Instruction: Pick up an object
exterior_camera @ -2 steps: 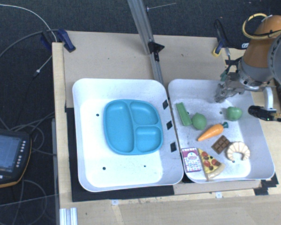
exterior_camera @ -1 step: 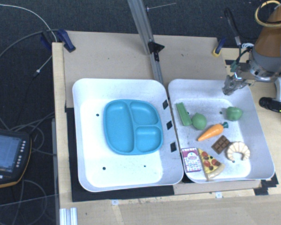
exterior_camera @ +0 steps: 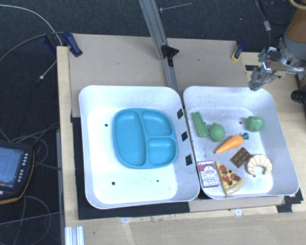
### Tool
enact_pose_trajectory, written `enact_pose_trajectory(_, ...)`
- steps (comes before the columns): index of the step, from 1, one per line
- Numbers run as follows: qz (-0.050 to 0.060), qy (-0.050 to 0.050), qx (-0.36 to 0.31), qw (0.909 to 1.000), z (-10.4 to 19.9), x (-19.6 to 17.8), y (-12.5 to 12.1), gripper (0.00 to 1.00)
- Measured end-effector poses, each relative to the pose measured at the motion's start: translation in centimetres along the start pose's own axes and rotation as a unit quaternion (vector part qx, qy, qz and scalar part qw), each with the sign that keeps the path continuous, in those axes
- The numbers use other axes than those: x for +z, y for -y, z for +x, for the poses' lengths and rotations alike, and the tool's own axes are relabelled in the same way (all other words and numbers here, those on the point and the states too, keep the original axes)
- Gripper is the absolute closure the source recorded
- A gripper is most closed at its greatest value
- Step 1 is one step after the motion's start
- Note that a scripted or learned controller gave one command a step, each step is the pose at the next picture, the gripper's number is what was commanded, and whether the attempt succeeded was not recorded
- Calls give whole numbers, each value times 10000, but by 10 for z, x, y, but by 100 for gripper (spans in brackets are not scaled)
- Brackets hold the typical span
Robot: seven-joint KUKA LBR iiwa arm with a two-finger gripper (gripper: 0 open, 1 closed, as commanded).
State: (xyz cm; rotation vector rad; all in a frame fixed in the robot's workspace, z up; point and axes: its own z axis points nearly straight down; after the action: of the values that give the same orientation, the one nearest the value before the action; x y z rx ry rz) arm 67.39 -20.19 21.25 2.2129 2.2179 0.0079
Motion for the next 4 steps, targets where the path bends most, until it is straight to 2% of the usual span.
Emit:
enact_pose_trajectory(1, 17, -4, 3, 10000, 0, -23, -1, 100)
enact_pose_trajectory(2, 52, -22, -10, 10000, 41, -30, 19, 100)
enact_pose_trajectory(4, 69, -31, -13, 10000, 148, -17, 67, 100)
